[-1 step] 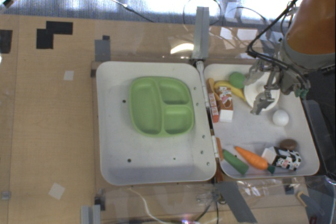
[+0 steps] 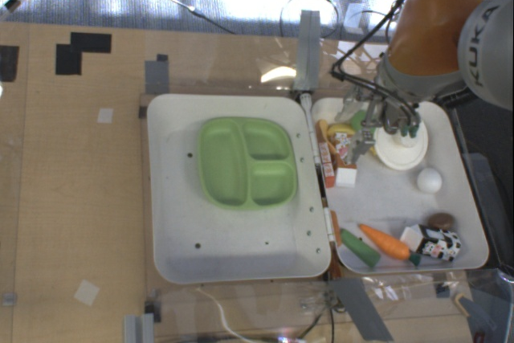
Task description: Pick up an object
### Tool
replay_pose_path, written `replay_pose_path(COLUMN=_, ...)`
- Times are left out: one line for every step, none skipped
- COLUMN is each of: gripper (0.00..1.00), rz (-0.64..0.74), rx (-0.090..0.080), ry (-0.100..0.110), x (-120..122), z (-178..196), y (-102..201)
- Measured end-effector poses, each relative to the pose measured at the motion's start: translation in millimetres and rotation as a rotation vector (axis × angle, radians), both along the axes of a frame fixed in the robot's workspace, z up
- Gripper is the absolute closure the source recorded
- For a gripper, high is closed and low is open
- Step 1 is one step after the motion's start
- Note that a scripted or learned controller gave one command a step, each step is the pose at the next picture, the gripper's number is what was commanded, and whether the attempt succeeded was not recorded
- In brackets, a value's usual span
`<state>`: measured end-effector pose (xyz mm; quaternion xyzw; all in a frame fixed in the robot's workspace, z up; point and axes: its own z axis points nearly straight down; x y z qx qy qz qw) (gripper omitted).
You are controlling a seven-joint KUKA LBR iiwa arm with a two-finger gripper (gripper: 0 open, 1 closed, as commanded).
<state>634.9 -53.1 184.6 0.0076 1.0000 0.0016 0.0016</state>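
My gripper (image 2: 384,127) hangs under the orange-banded wrist over the back of the right bin (image 2: 462,197). It is just above a white round dish (image 2: 404,152) and next to a small colourful packet (image 2: 341,144) and a yellow item (image 2: 339,128). Further forward in that bin lie a white ball (image 2: 429,180), a white cube (image 2: 346,177), an orange carrot (image 2: 384,241), a green piece (image 2: 361,248), a cow-patterned box (image 2: 438,244) and a brown lump (image 2: 441,220). I see nothing held in the gripper.
The left bin (image 2: 173,237) holds a green divided plate (image 2: 245,161). A narrow red-orange box (image 2: 325,161) lies along the wall between the bins. Cables loop behind the wrist at the back.
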Motion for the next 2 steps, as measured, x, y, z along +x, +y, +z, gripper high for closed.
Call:
replay_pose_path(gripper=0.00, rz=-0.069, rx=-0.002, ry=-0.027, x=9, z=-63, y=-29)
replay_pose_path(gripper=0.00, rz=-0.160, rx=-0.001, ry=-0.009, x=-13, z=-35, y=-103)
